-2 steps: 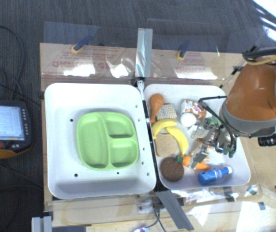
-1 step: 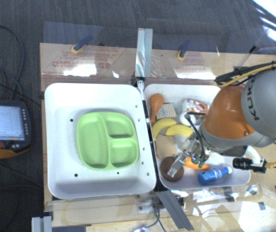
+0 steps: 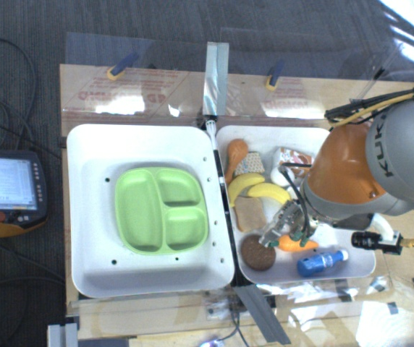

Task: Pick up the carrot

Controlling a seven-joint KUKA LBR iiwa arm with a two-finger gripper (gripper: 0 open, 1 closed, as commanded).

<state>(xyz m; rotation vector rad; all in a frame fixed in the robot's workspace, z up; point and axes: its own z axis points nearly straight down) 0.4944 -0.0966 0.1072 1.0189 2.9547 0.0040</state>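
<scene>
The jaws [image 3: 283,228] hung low in the right bin [image 3: 362,270], right by the carrot [image 3: 296,244]; I cannot tell whether they were released or clenched.

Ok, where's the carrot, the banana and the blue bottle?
carrot [image 3: 297,244], camera view, middle of its orange body.
banana [image 3: 259,189], camera view, middle of its yellow curve.
blue bottle [image 3: 317,263], camera view, blue body.

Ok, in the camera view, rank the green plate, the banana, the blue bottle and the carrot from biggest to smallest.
1. Green plate, largest by far.
2. Banana.
3. Blue bottle.
4. Carrot, though the gripper covers part of it, so its rank is unsure.
</scene>
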